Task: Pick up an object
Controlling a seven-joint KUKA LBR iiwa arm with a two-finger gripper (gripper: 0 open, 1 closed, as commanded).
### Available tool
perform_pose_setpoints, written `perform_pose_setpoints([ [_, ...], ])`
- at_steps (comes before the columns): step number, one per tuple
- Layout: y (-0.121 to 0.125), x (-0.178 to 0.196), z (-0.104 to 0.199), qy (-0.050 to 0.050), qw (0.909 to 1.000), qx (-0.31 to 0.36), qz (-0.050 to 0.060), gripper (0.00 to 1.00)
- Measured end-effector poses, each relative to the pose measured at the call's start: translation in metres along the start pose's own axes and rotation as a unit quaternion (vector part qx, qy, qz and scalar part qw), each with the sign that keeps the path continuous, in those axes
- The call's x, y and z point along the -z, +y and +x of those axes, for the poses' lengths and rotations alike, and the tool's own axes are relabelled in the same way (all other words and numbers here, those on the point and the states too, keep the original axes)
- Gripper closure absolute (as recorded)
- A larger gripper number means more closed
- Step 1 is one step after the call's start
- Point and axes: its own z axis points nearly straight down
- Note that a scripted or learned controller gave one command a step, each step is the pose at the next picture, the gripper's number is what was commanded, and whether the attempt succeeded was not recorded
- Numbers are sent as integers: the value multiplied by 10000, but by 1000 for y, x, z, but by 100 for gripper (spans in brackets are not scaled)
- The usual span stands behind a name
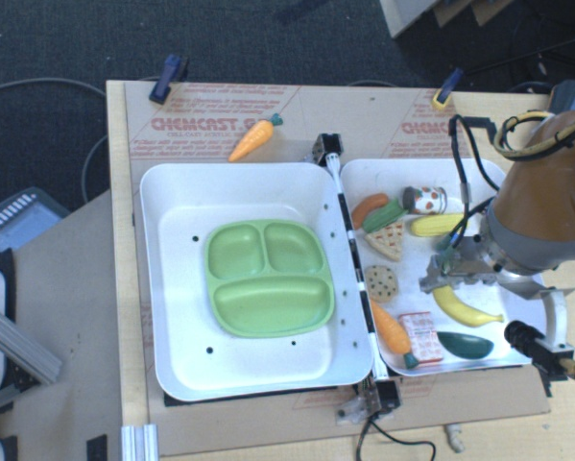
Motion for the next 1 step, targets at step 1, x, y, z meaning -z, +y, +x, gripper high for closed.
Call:
perform_pose_setpoints([
  [1,6,31,66,0,10000,2,0,100],
])
